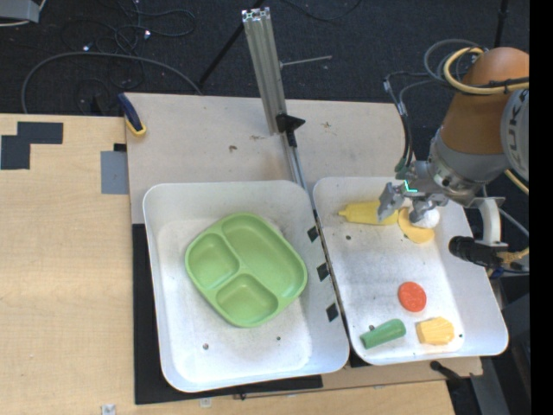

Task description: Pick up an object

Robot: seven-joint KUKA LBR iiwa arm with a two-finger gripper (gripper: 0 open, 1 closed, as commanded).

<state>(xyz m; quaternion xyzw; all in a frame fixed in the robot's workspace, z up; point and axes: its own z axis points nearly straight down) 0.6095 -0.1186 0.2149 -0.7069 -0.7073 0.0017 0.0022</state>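
Yellow banana [370,213] lies along the far edge of the right bin [471,340], close to that bin's upper left corner. The hand [404,199] sits low at the banana's right end, and whether its fingers are spread or closed cannot be told. Mid-bin floor is bare, giving free room. Near the front rim lie an orange disc [412,296], a green cylinder [383,333] and a yellow block [435,330]. Across the shared rims, the left bin [173,353] holds a green divided plate [245,268].
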